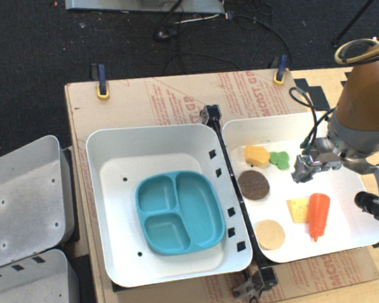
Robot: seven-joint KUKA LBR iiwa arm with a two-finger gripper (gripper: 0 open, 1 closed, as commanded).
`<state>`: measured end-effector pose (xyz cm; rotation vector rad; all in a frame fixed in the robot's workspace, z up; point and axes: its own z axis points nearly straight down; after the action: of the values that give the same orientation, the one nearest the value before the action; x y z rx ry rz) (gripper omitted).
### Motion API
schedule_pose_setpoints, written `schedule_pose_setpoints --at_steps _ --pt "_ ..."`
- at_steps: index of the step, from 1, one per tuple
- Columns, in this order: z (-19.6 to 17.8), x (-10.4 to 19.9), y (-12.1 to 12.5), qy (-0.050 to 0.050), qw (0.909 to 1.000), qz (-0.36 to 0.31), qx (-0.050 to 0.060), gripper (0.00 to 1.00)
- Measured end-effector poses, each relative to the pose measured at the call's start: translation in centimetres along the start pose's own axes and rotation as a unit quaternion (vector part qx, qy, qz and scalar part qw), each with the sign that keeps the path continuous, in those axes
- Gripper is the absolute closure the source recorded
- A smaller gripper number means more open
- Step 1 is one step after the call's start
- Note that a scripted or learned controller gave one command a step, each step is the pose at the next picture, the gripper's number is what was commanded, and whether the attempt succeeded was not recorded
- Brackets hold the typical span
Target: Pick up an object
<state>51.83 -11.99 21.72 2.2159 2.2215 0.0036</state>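
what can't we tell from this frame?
- Gripper, camera view: small and dark against the wrist; finger state unreadable.
- Arm: cut off by the right edge.
- Cheese wedge: right side hidden behind the carrot; whether they touch is unclear.
- Green piece: too small to identify.
- Right bin: top right corner hidden by the arm.

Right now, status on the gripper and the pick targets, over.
Gripper over right bin, above the food pieces, nothing seen in it. Carrot and cheese wedge lie touching. Teal tray in left bin.
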Motion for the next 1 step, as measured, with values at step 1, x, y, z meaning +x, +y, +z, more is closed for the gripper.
schedule_pose_setpoints --at_steps 1 --pt "-1.45 0.01 0.1 0.0 1.0 0.0 0.001 1.0"
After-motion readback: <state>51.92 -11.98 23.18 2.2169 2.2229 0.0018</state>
